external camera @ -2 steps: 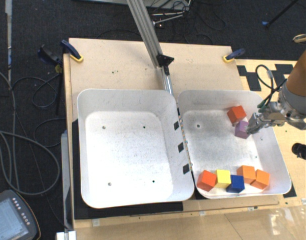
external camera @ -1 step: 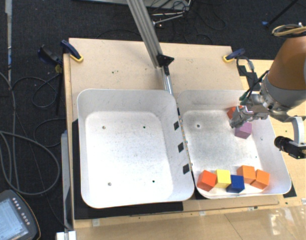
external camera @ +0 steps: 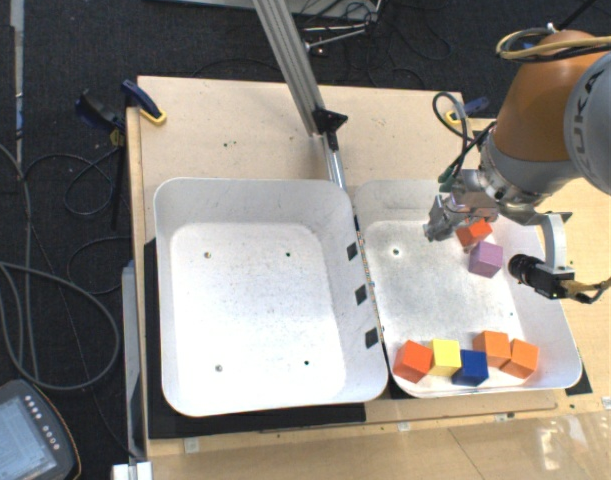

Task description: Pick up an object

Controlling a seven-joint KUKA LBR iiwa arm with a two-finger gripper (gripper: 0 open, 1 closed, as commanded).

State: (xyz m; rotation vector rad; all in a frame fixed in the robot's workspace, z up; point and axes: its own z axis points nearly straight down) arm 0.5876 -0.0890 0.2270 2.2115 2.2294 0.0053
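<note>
In the camera view, the pale wooden counter (external camera: pixel 245 128) carried two shallow white plastic bins side by side. The left white bin (external camera: pixel 185 208) was the bigger one in the picture, and its floor was speckled with small dark dots. The right white bin (external camera: pixel 405 268) held all the blocks.

The grey arm with the orange band (external camera: pixel 545 98) came in from the right side and bent down over the far part of the right bin. The tool (external camera: pixel 447 218) was low over the bin floor, near the far right corner. Whether the tool was apart or together I could not tell, because the wrist covered it from above.

A small orange-red cube (external camera: pixel 474 234) lay just beside the tool, on its right side, and it seemed to touch it; it was not clear if the tool had it in its grip. A pale purple cube (external camera: pixel 486 259) lay directly in front of the orange-red one, touching or almost touching it.

Along the near wall of the right bin there was a row of blocks close together: an orange cube (external camera: pixel 414 359) at the left, then a yellow cube (external camera: pixel 446 354), a dark blue cube (external camera: pixel 472 368), and two more orange cubes (external camera: pixel 510 352) at the right end.

A slanted grey metal pole (external camera: pixel 290 48) crossed the counter behind the bins, and black cables (external camera: pixel 45 268) lay on the dark floor at the left.
</note>
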